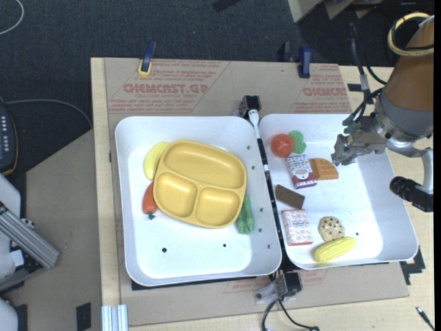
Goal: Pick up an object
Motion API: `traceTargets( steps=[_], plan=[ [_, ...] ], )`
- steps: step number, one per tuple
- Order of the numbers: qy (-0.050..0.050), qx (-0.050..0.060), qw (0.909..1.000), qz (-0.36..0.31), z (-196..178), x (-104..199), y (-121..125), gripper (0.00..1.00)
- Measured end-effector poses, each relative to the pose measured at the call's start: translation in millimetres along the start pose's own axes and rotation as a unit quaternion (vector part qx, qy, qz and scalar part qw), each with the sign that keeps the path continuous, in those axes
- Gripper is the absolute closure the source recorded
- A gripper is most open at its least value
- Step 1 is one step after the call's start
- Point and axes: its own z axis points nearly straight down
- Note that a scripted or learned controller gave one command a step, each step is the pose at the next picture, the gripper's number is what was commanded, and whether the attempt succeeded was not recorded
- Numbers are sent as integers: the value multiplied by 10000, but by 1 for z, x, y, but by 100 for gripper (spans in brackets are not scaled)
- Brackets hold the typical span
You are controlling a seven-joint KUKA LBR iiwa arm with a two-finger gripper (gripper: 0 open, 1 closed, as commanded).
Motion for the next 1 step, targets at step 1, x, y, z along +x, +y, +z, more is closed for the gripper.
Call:
traceTargets(
  steps=[1],
  plan=[
    [14, 30, 10000, 1, 1, 57, -3, 100]
  ],
)
